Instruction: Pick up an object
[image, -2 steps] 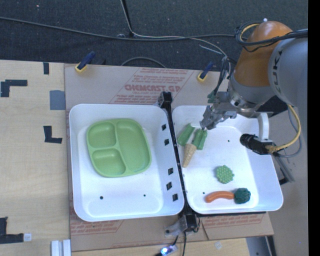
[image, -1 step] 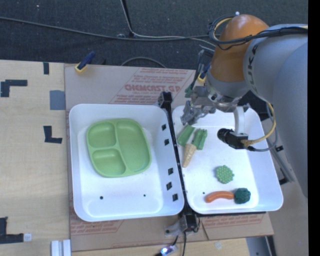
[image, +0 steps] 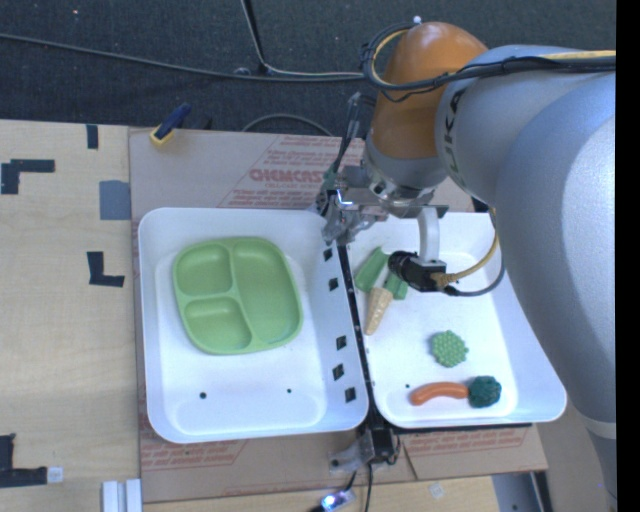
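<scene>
In the right bin (image: 520, 330) lie a green oblong piece (image: 370, 267), a tan cone (image: 377, 309), a bumpy green round item (image: 449, 348), an orange sausage-shaped item (image: 438, 394) and a dark green broccoli-like piece (image: 485, 391). My gripper (image: 340, 222) hangs below the orange band at the bin's far left corner, over the divider between the bins. It is just beyond the green oblong piece. I see nothing held in it.
The left bin (image: 160, 330) holds a green divided plate (image: 237, 295). A black part with a yellow cable (image: 420, 270) hangs from the wrist above the right bin. A blue and yellow item (image: 170, 122) lies on the cardboard beyond the bins.
</scene>
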